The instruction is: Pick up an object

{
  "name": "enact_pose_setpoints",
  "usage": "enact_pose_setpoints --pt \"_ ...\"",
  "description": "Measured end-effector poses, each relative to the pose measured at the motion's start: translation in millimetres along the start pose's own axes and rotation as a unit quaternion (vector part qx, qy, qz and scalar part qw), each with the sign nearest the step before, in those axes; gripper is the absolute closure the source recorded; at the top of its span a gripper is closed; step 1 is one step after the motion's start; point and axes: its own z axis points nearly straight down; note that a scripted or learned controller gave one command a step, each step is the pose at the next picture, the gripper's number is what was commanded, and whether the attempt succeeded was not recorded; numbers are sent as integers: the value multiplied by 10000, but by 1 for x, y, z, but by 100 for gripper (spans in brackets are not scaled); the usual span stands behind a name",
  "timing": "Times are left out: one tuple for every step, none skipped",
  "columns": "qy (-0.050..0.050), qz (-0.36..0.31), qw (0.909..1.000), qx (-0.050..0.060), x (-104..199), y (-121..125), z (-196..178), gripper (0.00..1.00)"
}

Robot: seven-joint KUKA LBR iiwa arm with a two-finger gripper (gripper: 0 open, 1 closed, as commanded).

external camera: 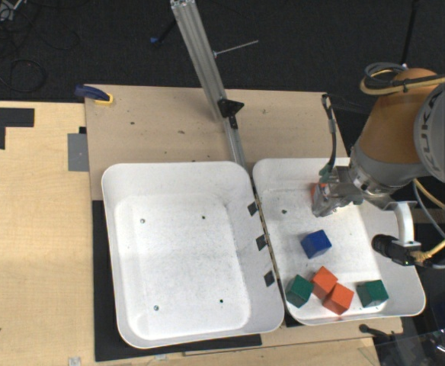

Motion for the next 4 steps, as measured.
enact_pose_setpoints --pt "0 5 10000 8 -2 1 -23 100" --pt "12 -17 10000 32 49 -1 -13 100" --pt "14 -25 10000 24 111 -4 -21 100" --pt "11 -20 10000 40 161 -15 -18 100"
